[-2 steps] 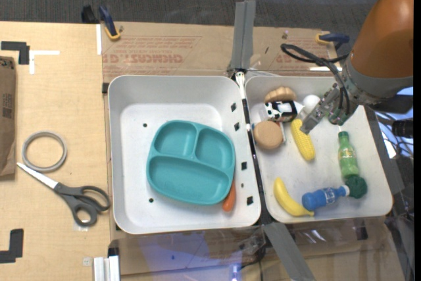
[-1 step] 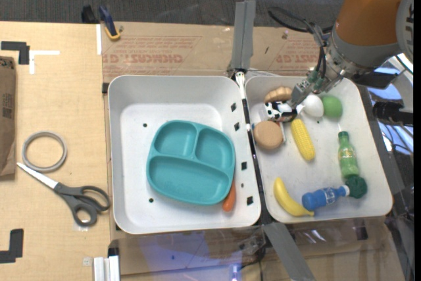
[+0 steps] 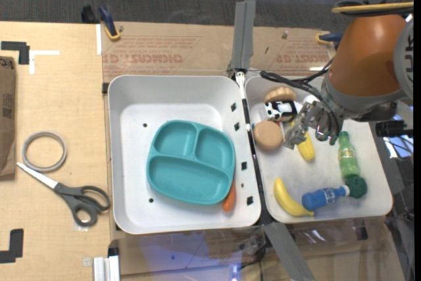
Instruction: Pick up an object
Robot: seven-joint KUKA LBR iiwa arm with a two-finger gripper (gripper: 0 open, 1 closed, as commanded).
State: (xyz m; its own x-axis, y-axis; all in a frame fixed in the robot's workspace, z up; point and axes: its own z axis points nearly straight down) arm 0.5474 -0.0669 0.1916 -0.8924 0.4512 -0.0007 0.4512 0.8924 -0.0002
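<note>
My gripper hangs over the right bin, open, with nothing between its fingers. It is just above a small yellow piece and right of a tan round object. A black-and-white item with a tan top lies behind it. A green bottle lies to its right. A banana and a blue bottle lie near the front wall. A dark green lump sits at the green bottle's lower end.
The left bin holds a teal divided plate with an orange carrot-like piece at its lower right. Scissors and a tape ring lie on the bench to the left. The arm's orange band overhangs the right bin's back corner.
</note>
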